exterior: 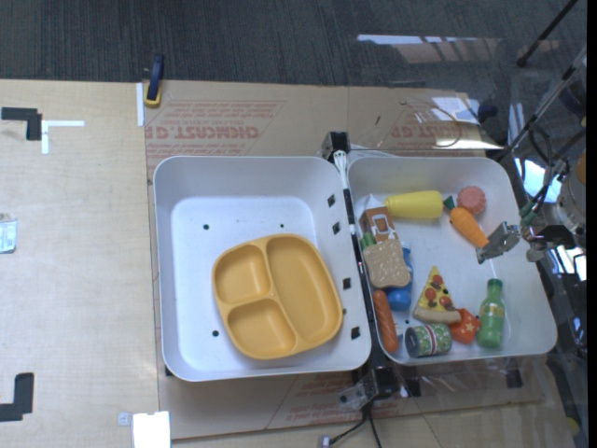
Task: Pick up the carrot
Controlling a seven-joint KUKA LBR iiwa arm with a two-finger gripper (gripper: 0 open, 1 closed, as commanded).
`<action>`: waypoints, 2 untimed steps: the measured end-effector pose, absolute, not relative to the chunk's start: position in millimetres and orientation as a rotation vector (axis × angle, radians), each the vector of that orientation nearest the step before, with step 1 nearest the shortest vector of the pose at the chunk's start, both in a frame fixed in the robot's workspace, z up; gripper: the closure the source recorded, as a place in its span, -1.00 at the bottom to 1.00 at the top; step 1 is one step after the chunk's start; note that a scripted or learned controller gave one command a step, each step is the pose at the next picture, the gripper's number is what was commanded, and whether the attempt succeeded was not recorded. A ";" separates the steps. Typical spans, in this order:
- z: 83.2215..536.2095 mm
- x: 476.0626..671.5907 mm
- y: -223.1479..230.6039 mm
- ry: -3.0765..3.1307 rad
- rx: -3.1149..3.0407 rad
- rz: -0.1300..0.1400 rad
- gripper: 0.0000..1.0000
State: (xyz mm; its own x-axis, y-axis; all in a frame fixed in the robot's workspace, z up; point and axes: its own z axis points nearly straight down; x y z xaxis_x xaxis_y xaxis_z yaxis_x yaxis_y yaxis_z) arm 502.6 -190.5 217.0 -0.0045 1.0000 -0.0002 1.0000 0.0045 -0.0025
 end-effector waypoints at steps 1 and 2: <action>94.2 543.6 -210.5 -1.824 -2.528 -0.009 -1.00; 103.8 544.0 -213.8 -1.838 -2.532 -0.002 1.00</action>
